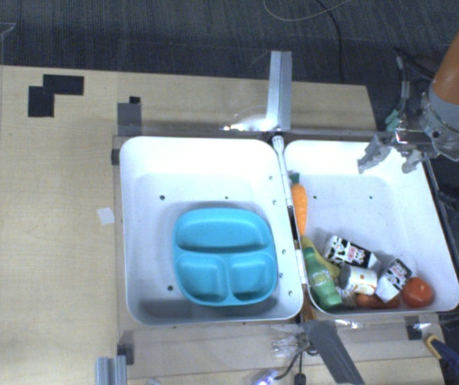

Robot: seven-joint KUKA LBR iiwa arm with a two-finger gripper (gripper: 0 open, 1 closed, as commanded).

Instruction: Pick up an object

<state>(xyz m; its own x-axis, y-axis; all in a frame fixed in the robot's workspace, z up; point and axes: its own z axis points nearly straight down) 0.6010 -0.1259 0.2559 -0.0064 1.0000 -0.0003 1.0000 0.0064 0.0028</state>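
- Toy groceries crowd the right bin's [422,215] 6 o'clock edge: tomato [418,293], green bottle [321,275], carton [350,253]
- Carrot [298,203] at 9 o'clock wall
- Hand [390,152] at 12 o'clock, fingers spread, holding nothing
- Blue tray [225,255] in left bin [149,215]

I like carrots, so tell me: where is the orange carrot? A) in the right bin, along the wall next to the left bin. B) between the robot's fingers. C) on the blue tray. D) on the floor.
A: the carrot lies in the right bin against its left wall, beside the divider, apart from the blue tray in the left bin.
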